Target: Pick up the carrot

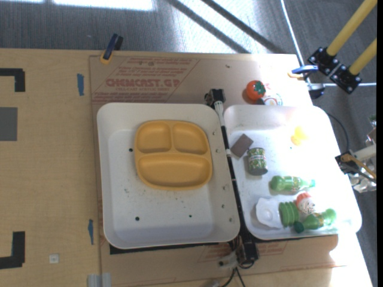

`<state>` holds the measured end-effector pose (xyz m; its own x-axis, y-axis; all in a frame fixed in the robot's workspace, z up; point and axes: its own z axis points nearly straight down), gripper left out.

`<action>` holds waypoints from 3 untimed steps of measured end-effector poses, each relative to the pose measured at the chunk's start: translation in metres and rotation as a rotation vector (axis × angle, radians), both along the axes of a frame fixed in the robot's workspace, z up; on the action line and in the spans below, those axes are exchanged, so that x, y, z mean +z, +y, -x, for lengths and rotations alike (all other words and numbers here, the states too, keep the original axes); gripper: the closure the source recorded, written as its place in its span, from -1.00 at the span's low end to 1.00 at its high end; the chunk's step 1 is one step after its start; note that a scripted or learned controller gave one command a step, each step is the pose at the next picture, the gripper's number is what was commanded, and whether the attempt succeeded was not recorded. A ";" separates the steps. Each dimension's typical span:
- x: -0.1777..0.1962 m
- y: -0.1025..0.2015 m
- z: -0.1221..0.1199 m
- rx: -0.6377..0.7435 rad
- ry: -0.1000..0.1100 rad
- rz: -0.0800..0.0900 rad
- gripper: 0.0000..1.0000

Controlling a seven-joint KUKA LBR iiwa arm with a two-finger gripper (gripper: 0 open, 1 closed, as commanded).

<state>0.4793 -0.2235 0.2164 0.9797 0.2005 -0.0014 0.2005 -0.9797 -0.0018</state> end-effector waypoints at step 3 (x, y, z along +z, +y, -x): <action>0.062 -0.001 0.000 -0.001 -0.002 0.002 1.00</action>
<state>0.4794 -0.2242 0.2788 0.9798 0.1999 -0.0002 0.1999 -0.9798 0.0001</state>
